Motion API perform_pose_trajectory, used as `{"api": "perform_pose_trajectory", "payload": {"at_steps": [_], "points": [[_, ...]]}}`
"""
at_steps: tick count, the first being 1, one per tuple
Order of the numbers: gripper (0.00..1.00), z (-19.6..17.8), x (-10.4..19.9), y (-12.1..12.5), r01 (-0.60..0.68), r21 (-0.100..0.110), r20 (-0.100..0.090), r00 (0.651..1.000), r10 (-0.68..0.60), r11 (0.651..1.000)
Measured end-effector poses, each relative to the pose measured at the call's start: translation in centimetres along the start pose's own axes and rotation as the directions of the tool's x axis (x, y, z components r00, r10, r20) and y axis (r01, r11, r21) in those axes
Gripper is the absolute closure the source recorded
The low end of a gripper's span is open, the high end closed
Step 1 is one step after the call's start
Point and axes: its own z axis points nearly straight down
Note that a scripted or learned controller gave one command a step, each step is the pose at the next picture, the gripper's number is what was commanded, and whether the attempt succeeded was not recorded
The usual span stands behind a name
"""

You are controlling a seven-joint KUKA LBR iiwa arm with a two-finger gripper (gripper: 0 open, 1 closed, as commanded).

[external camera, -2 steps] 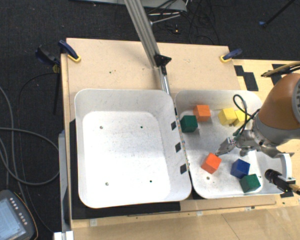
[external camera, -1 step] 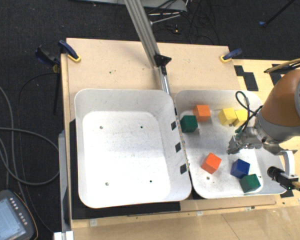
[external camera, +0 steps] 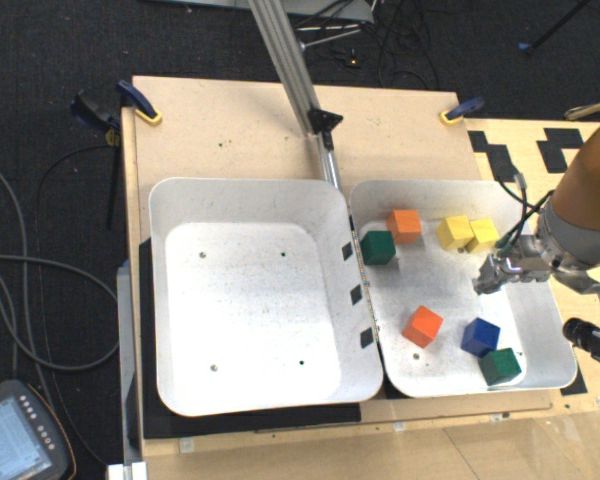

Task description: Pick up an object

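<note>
The gripper [external camera: 492,273] hangs low over the right bin [external camera: 540,313], near its right wall, and the view is too small and blurred to tell how it is set; no block shows in it. Taking the gripper as the landmark: two yellow blocks [external camera: 466,233] sit touching each other just beyond it, toward the bin's far side. A blue block [external camera: 480,335] lies nearer the camera from it, with a dark green block [external camera: 501,366] touching that one on the near side. An orange block [external camera: 423,325] lies to its left and nearer the camera. Farther left sit another orange block [external camera: 405,225] and a green block [external camera: 377,247], just beside each other. The left bin [external camera: 170,298] lies well apart from it.
</note>
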Motion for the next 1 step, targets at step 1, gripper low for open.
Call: {"api": "perform_pose_trajectory", "payload": {"at_steps": [1], "points": [[1.0, -3.93, -0.05, 0.21, 0.003, 0.001, 0.0, 1.0, -0.003, 1.0]]}}
